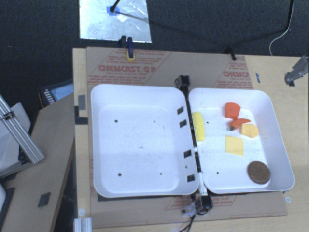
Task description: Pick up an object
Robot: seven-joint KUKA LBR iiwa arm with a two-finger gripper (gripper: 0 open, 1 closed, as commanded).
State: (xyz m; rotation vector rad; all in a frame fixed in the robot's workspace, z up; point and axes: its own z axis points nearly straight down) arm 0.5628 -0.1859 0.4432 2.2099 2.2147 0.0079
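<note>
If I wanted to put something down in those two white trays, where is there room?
The left bin offers its whole floor. In the right bin, bare patches lie between the corn cob and the yellow square, and along the near wall left of the brown disc. The orange pieces crowd the far right.

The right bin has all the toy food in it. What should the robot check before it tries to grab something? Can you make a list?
1. Things to grab are in the right white bin: ok. It holds a yellow corn cob, an orange wedge-shaped piece, a small carrot-like piece, a small yellow-orange block, a flat yellow square slice and a round brown cookie.
2. Cookie stands apart from the others: ok.
3. Carrot-like piece and yellow-orange block have space between them: not ok, they touch.
4. Corn cob away from the wall: not ok, it lies along the bin's left side.
5. Claw over the bin: not ok, it sits beyond the bin's far right corner.
6. Claw open: cannot tell.
</note>
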